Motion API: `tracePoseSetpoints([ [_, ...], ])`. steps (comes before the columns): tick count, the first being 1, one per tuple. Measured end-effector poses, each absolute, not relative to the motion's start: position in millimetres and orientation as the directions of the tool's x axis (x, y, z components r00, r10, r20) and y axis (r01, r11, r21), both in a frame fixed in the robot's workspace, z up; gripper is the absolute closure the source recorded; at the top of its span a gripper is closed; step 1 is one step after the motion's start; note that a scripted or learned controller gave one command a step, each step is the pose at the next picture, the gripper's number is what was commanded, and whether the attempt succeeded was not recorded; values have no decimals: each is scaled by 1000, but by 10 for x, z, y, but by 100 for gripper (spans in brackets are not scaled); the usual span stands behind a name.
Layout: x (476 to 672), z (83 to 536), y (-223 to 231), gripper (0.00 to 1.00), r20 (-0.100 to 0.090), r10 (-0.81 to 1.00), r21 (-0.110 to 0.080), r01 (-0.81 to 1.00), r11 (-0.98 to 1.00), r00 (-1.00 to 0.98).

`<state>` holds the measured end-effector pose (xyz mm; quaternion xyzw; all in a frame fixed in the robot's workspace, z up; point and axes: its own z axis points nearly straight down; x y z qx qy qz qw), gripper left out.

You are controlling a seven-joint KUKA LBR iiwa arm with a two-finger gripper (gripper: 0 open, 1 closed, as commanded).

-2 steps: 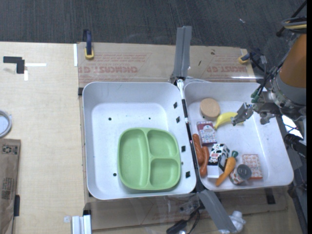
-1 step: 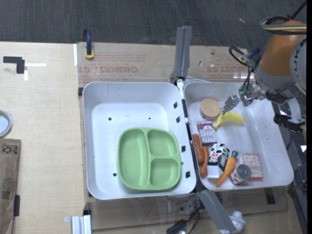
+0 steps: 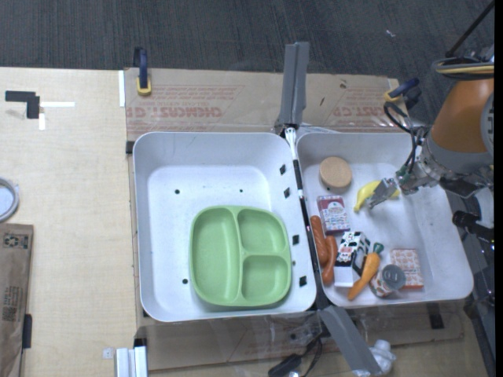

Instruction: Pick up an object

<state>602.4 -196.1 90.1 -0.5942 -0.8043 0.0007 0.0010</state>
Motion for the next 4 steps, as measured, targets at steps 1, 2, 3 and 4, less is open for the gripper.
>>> tracePoseSetpoints([
  [1, 6030, 978, -1966, 100, 1, 957, -2, 957, 291, -291],
  [2, 6470, 1977, -1695, 100, -1, 962, -1, 962, 274, -274],
  [3, 6469, 1974, -1695, 0, -1, 962, -1, 962, 274, -274],
  [4, 6272, 914, -1909, 0, 0, 952, -1, 952, 305, -305],
])
